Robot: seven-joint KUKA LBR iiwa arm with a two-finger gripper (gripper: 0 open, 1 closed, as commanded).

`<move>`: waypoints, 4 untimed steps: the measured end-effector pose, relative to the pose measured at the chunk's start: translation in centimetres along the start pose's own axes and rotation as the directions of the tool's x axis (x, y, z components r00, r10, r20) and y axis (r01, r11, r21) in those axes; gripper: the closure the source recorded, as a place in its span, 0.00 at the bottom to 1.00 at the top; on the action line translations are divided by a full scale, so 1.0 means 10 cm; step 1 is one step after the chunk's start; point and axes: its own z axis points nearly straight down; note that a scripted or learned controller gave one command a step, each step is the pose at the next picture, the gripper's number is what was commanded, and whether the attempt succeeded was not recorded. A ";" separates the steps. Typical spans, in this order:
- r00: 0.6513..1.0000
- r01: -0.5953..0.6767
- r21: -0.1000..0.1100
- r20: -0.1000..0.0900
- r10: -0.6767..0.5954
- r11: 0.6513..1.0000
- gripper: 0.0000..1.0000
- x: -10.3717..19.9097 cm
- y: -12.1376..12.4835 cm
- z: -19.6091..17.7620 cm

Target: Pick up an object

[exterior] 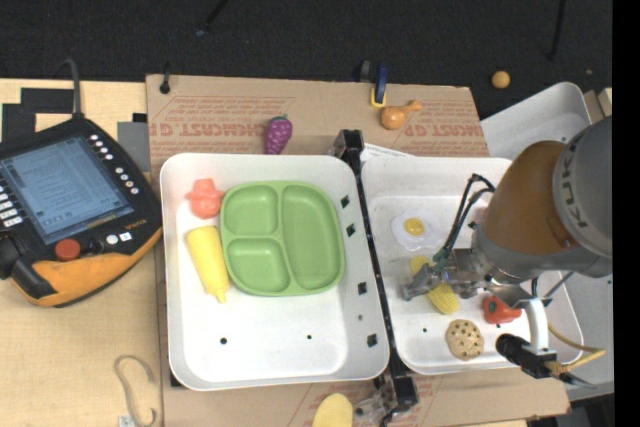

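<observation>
In the camera view, two shallow white bins sit side by side on the table: the left bin [190,335] and the right bin [400,185]. The grey arm [545,210] reaches in from 3 o'clock and bends down over the right bin, its jaws [428,283] low at the bin's middle; whether they are released or clenched cannot be told, since the wrist hides them. A yellow corn cob [442,298] lies right at the jaws, touching or just under them (contact is unclear). At 12 o'clock from it lies a fried egg toy [411,230], at 5 o'clock a round cookie [464,339], and at 3 o'clock a small red piece [502,311] partly under the arm. In the left bin a green divided plate [281,238] lies flat in the upper middle, with a yellow bottle [208,260] just beside it at 9 o'clock and a pink toy [203,198] at 10 o'clock. Behind the bins, on the cardboard, lie purple grapes [277,134] and an orange pear-shaped toy [397,114]. A control tablet [65,200] rests on the table well apart at 9 o'clock.
</observation>
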 end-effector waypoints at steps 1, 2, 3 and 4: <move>1.000 -0.008 -0.001 0.000 0.008 1.000 1.00 -0.02 0.00 -0.12; 1.000 -0.001 -0.006 0.001 0.001 1.000 1.00 0.07 0.01 -0.68; 1.000 -0.002 -0.006 0.001 0.002 1.000 1.00 0.06 0.02 -1.10; 1.000 -0.001 -0.006 0.001 0.001 1.000 1.00 0.05 0.03 -1.44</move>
